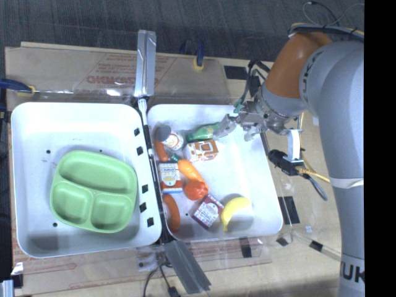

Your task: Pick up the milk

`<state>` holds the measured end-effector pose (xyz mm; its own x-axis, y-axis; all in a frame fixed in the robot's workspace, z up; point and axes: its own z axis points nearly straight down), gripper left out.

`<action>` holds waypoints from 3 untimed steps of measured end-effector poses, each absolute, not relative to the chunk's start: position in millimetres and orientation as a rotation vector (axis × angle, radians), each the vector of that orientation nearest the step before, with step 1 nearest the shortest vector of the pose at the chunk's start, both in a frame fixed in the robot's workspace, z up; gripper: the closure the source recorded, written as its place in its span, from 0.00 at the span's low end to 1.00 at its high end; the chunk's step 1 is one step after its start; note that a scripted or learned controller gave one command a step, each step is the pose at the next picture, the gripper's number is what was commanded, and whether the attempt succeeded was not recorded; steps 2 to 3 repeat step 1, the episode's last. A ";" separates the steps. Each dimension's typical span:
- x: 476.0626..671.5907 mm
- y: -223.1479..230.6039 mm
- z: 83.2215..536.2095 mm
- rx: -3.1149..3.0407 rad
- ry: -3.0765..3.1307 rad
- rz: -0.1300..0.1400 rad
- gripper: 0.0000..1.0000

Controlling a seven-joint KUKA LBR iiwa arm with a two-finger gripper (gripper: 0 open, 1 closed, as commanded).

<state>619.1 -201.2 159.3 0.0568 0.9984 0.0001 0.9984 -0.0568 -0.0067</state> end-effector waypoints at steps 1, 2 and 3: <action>619.6 -200.6 168.7 -2.274 -2.159 0.009 1.00; 619.6 -200.6 168.7 -2.274 -2.159 0.009 1.00; 619.6 -200.6 168.7 -2.274 -2.159 0.009 1.00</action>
